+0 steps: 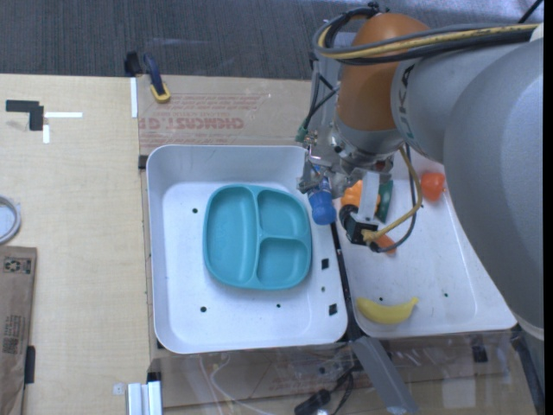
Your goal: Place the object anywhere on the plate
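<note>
Counting one teal plate (257, 235), with one banana (386, 309) and one orange ball (431, 184) off to its right. Gripper (333, 199) hangs by the plate's upper-right rim; can't tell its grip.

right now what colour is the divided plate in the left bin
Teal, a light blue-green. The plate shows best in the camera view, lying flat in the left bin.

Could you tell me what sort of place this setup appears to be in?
Most likely a robotics lab bench built for pick-and-place trials. A grey arm reaches over two shallow white bins; one holds a teal divided plate, the other a toy banana. Loose cables run along the bench's near edge.
</note>
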{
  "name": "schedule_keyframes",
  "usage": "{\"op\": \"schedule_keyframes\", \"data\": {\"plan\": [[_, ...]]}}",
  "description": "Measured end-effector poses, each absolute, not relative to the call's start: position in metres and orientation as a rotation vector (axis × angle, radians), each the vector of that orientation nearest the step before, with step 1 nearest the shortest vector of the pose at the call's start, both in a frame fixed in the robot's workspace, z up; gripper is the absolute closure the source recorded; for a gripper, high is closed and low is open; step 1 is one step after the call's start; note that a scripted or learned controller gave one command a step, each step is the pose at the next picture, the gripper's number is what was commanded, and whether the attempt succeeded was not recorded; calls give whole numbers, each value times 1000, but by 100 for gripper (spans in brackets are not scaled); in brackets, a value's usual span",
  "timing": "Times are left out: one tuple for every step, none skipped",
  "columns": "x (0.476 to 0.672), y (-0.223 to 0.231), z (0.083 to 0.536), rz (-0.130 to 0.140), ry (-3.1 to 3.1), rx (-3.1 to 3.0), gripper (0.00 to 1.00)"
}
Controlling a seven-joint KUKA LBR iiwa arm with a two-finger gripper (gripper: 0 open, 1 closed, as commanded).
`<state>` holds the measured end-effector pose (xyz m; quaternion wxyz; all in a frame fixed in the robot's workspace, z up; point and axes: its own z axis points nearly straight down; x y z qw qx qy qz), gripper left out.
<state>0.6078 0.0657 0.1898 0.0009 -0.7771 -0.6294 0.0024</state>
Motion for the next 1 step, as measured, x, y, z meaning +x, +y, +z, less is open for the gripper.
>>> {"op": "schedule_keyframes", "data": {"plan": [[608, 65, 190, 7, -1975, -2441, 0]]}}
